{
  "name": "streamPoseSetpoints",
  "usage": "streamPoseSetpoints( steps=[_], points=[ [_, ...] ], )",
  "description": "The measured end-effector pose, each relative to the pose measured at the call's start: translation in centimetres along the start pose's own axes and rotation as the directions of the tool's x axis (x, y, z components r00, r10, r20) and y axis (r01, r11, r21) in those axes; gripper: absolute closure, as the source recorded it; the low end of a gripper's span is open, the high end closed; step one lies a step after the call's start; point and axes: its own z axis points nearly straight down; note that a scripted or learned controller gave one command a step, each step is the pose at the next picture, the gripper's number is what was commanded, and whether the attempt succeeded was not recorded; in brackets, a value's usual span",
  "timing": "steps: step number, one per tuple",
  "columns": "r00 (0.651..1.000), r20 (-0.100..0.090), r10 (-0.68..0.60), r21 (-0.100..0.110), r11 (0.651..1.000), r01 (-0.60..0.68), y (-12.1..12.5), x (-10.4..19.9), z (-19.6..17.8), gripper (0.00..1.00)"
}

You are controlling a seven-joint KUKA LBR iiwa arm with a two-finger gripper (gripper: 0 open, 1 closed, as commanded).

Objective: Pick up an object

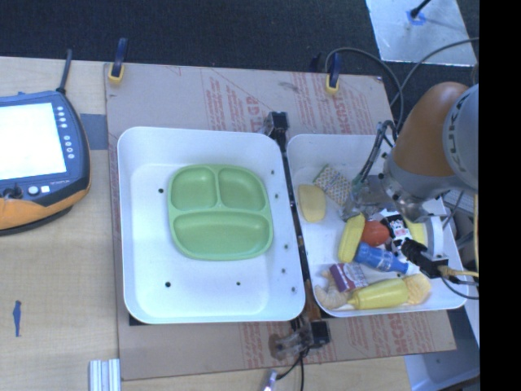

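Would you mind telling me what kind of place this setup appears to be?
Probably a robotics lab bench: the arm reaches over two white bins, a teach pendant lies at the left, and clamps hold the board down.

The arm (431,141) covers the right bin's (326,149) far right side. The gripper (389,218) is too cluttered to read. The tablet (37,157) is cut by the left edge.

Even, fairly bright overhead light w/ soft, short shadows. Left white bin (138,218) near blown out, tablet screen (31,141) pure white glare. Overall slightly soft, low-res; dark floor (203,10) up top noisy.
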Motion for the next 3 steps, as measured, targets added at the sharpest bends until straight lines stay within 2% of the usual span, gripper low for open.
streamPoseSetpoints(
  steps=[1,2,3],
  points=[
    [1.0,-0.001,0.004,-0.005,1.0,-0.004,2.6,7.3,-9.0,1.0],
    [1.0,-0.001,0.004,-0.003,1.0,-0.004,2.6,7.3,-9.0,0.0],
    [1.0,0.003,0.003,-0.012,1.0,-0.003,7.2,2.7,0.6,0.0]
  ],
)
